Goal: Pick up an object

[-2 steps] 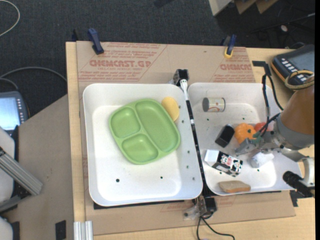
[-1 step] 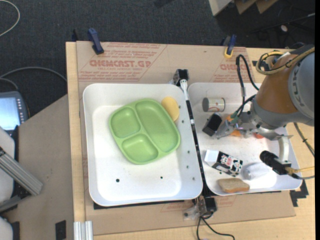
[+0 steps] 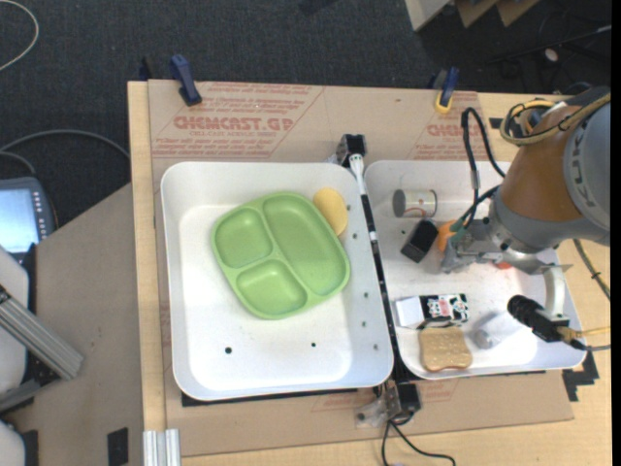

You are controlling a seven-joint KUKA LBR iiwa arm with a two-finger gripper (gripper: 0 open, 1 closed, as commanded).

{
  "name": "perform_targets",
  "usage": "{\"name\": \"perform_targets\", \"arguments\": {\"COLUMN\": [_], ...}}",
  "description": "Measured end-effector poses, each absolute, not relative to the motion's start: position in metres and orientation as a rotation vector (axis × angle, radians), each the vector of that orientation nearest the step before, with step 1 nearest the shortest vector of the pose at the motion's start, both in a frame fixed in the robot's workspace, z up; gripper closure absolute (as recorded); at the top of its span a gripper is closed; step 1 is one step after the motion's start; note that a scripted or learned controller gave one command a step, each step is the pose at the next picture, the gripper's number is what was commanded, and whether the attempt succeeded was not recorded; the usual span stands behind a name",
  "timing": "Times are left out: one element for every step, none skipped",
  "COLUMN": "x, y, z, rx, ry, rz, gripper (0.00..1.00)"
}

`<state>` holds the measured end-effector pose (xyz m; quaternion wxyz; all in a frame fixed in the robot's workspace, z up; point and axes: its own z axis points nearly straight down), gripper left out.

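Note:
My gripper (image 3: 460,251) hangs low over the middle of the right bin (image 3: 383,260), under the grey wrist with its orange band. Just left of it lies a small black block (image 3: 419,241), with a bit of orange (image 3: 447,229) showing between the block and the gripper. A silvery can (image 3: 415,202) lies on its side toward the bin's back. Near the front lie a white carton with black cow patches (image 3: 434,309), a slice of toast (image 3: 445,349) and a small greyish item (image 3: 490,330).
The left bin (image 3: 184,260) holds a green divided plate (image 3: 279,254) with a yellow rounded item (image 3: 332,209) at its back right corner. Blue clamps (image 3: 184,78) hold the board at the back.

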<state>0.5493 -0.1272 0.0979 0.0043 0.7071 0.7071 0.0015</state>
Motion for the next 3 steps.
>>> {"name": "perform_targets", "arguments": {"x": [0.549,0.475,0.479], "y": [-0.127,-0.112,-0.113], "z": [0.098,0.084,0.095], "rx": [2.216,2.229,2.222], "ry": [2.215,2.225,2.218], "rz": [0.004,-0.005,0.001], "gripper": [0.00,0.00,1.00]}}
